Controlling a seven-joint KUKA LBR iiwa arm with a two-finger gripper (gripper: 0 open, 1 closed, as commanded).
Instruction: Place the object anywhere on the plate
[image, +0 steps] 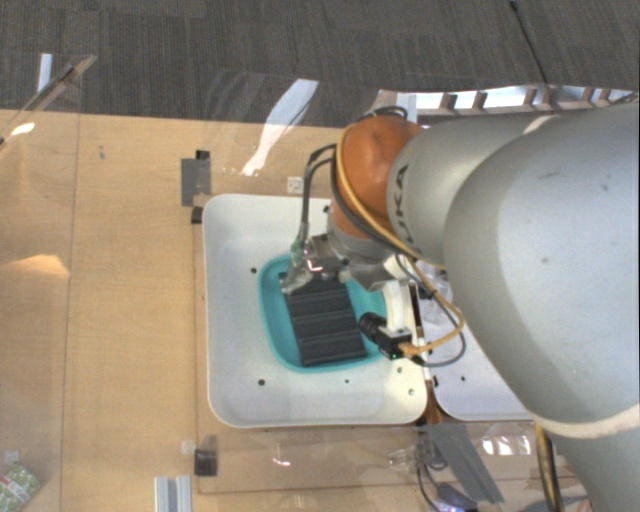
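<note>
A teal plate (277, 312) lies in the left white bin (235, 300), a little left of the bin's middle. My gripper (325, 325) hangs directly over the plate; from above I see its black ribbed body, which covers most of the plate's right half. The grey arm with its orange band (365, 170) reaches in from the right and hides what lies under the gripper. I cannot make out any object on the bare teal rim to the left and front.
The right white bin (480, 385) is mostly hidden beneath the arm. Black clamps (197, 178) (205, 460) sit at the left bin's outer corners on the wooden bench. Cables (435, 335) loop beside the wrist.
</note>
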